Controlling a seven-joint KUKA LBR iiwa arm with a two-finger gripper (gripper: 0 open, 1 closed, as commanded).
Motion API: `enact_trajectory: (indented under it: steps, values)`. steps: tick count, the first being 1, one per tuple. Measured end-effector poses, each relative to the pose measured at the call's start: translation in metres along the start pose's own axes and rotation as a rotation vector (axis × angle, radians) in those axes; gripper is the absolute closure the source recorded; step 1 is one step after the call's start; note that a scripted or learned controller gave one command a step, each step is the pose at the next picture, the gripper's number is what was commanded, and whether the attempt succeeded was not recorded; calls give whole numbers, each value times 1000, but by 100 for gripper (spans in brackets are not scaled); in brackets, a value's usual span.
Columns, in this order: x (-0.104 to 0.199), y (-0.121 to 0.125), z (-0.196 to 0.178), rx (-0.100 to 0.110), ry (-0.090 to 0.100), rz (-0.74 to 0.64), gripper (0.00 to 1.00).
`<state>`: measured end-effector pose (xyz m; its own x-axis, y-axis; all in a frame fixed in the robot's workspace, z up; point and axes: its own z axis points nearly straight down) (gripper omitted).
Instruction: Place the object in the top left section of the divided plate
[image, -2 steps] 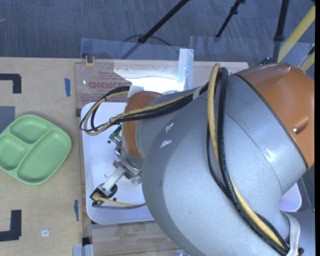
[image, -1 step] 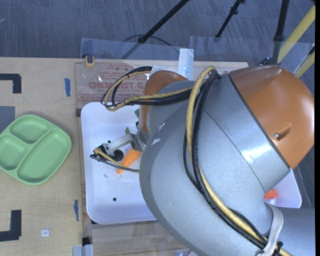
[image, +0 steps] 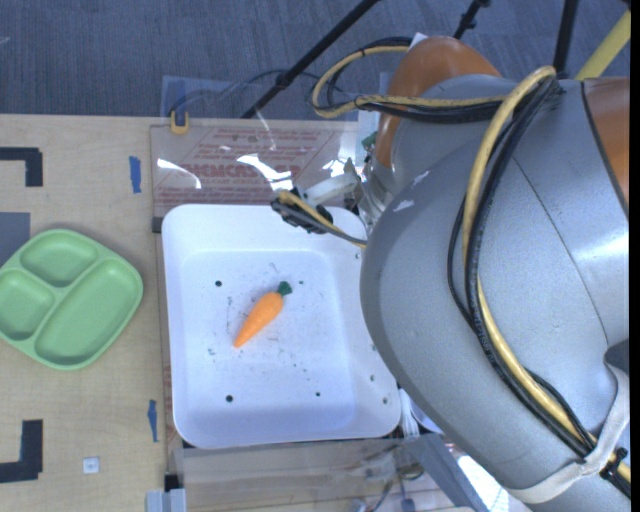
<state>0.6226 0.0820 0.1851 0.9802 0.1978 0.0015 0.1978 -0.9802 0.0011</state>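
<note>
Gripper state can't be told, hidden behind the grey arm (image: 500, 290) at three o'clock, so nothing is done yet: the carrot (image: 260, 315) lies loose mid-bin (image: 200, 400) (untouched), well apart from the plate (image: 68, 298) at nine o'clock.

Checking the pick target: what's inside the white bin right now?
A carrot lies near the middle of the white bin, alone on its speckled floor. The arm covers the bin's right edge, so anything there is hidden.
</note>
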Motion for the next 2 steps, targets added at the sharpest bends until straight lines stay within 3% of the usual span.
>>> enact_trajectory:
  steps: [1,2]
  values:
    - [-8,-114,97,6,4,-4,100]
    - [2,-34,97,4,2,-296,100]
